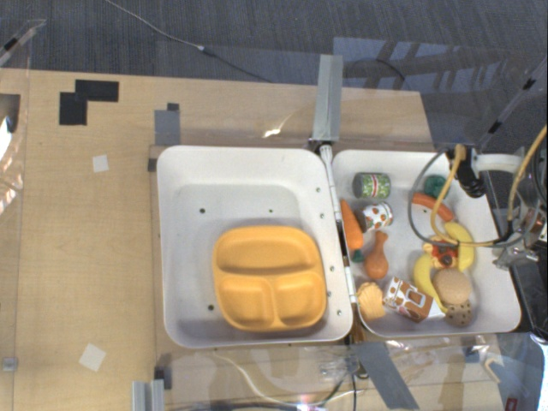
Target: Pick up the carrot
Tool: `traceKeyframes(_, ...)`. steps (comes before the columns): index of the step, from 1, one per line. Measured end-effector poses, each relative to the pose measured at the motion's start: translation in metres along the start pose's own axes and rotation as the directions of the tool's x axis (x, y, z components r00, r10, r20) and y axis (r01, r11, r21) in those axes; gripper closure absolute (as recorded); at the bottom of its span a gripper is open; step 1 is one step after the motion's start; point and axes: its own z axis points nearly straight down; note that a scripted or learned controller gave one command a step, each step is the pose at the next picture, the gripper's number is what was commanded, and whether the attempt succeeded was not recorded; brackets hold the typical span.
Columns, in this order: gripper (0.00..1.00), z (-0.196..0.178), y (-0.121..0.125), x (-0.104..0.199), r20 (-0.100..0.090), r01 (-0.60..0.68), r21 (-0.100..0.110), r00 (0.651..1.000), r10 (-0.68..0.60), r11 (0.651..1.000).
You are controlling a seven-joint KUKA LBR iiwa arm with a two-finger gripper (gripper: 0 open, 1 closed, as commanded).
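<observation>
Carrot, a long orange toy piece, lies in the right-hand shallow white bin, along its left wall, mid-frame right of centre. Just right of it: a small green can, a spotted mushroom toy and a brown plastic drumstick. Yellow banana sits further right. The left white bin holds a yellow divided plastic tray. Both bins rest on the pale wooden surface. Gripper at the right frame edge amid cables; cannot tell its state.
</observation>
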Motion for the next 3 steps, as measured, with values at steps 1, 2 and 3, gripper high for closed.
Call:
traceKeyframes(1, 1.00, 0.074, -0.004, 0.011, -0.001, 0.097, -0.001, 0.995, -0.097, 0.995)
traceKeyframes(2, 1.00, -0.065, 0.001, 0.001, -0.018, 0.075, -0.005, 0.997, -0.076, 0.997)
traceKeyframes(3, 1.00, 0.055, -0.012, 0.003, 0.003, 0.097, 0.000, 0.995, -0.097, 0.995)
